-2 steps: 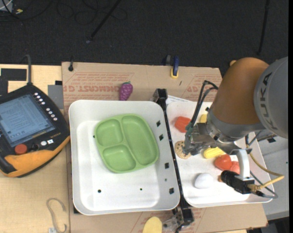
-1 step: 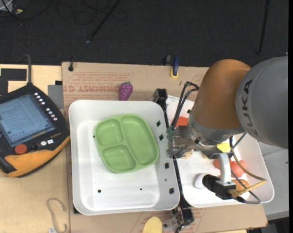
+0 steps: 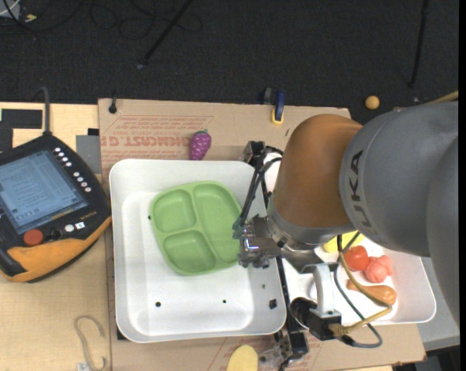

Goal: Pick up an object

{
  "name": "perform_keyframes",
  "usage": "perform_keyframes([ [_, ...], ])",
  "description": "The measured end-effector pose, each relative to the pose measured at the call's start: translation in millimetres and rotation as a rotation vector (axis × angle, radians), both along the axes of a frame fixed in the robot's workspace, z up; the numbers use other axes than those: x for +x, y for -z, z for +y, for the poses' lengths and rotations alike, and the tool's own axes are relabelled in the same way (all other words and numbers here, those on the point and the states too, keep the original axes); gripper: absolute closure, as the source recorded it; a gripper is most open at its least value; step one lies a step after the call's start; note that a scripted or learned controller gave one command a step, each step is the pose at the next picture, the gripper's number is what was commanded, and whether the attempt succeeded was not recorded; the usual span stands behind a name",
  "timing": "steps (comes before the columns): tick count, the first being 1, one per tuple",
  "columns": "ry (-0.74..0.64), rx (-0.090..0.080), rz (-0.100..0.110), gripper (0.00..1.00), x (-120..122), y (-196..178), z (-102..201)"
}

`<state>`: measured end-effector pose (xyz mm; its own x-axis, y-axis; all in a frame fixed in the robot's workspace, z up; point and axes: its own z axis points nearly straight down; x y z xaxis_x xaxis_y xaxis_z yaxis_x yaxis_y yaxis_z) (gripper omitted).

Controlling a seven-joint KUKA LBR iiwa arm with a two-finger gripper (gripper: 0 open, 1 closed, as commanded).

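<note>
A green divided plate lies in the left white bin, tilted toward the bin's back. My gripper hangs at the plate's right edge, over the wall between the two bins. In the right bin, a red tomato, a pink-red fruit and an orange carrot-like piece lie close together, with a bit of yellow beside them. The grey and orange arm hides most of that bin.
A purple grape bunch lies on the cardboard behind the left bin. A yellow object sits on the bench in front of the bins. A teach pendant rests at the left. A small orange ball sits at the back right.
</note>
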<state>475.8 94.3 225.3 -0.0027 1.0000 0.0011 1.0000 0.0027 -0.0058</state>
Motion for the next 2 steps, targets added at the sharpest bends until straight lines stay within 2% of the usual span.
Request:
perform_keyframes([
  [2,0.003,-0.001,-0.002,1.00,9.4,-3.7,18.9],
])
